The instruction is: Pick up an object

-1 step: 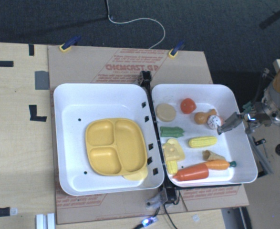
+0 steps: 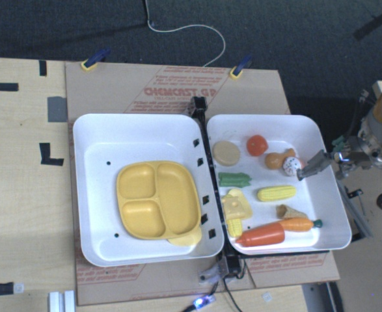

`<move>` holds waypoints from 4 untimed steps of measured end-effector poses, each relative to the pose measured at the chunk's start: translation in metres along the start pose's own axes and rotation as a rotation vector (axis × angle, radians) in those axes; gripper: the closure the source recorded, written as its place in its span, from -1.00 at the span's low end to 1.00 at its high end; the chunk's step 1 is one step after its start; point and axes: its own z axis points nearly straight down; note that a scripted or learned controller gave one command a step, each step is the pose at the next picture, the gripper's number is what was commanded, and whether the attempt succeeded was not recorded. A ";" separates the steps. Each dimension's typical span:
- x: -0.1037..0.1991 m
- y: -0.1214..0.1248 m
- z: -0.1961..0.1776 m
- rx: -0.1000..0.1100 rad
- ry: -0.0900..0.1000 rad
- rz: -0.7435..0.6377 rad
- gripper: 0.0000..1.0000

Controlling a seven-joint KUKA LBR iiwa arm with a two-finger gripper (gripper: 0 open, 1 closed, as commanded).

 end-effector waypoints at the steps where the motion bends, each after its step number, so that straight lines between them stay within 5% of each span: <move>1: -0.007 -0.003 0.047 0.004 0.001 0.001 -1.00; 3: 0.002 0.002 0.173 0.005 0.002 -0.001 -1.00; 4: 0.002 0.002 0.177 -0.001 -0.001 0.000 -1.00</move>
